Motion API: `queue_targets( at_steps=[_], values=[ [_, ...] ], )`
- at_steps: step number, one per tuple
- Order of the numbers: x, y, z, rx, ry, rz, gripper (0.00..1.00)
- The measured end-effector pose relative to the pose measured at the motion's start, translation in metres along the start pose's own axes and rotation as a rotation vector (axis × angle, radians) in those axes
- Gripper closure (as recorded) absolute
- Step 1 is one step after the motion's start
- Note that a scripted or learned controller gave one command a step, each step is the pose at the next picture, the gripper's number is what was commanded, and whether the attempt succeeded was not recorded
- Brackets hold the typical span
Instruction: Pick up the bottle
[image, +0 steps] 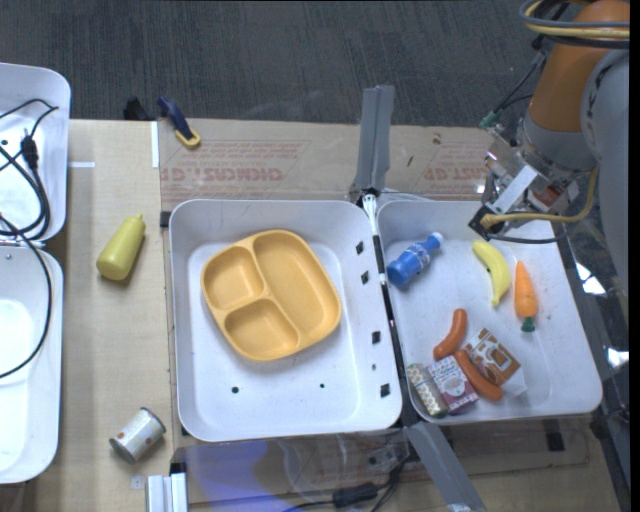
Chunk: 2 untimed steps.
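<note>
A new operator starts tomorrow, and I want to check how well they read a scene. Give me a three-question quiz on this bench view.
1. The blue bottle lies in: A) the left bin B) the right bin C) neither.
2. True or false: the yellow plate sits in the left bin.
3. Fill in: the orange vegetable beside the banana is a ____.
Key: 1 B; 2 true; 3 carrot.
</note>
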<state>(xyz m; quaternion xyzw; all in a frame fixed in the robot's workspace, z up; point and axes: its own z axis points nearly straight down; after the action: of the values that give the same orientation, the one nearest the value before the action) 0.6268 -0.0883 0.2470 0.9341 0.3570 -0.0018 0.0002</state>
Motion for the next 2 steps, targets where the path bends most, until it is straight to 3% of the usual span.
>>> queue_targets(
  at_steps=[1, 2],
  values=[
    [0.0880, -0.0958, -0.0103, 0.001, 0.000, -0.087, 1.00],
    [0.0877, -0.0956, -0.0101, 0.000, -0.001, -0.087, 0.00]
  ],
)
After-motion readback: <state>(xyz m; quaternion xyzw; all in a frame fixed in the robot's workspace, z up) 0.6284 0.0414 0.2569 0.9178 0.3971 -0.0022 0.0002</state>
